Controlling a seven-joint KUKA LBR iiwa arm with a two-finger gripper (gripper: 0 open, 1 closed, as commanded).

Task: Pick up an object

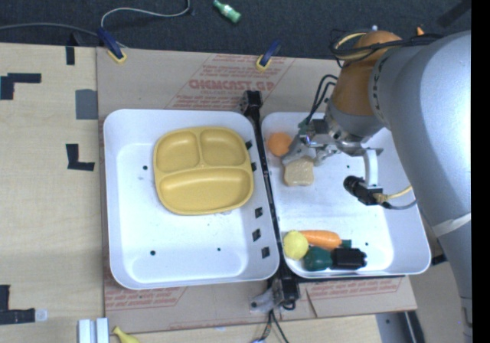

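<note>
A cardboard-covered worktop carries two white bins; my pincer hovers over a beige block, its grip impossible to tell.

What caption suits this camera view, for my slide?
Gripper hovers at a beige block in the right bin; yellow tray sits left.

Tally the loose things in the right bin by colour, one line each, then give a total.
Orange: 2, a ball at the far left corner and a carrot near the front.
Tan: 1, a block under the tool.
Yellow: 1, a lemon.
Green: 1, a lump.
Black: 1, a block.
Total: 6
</note>
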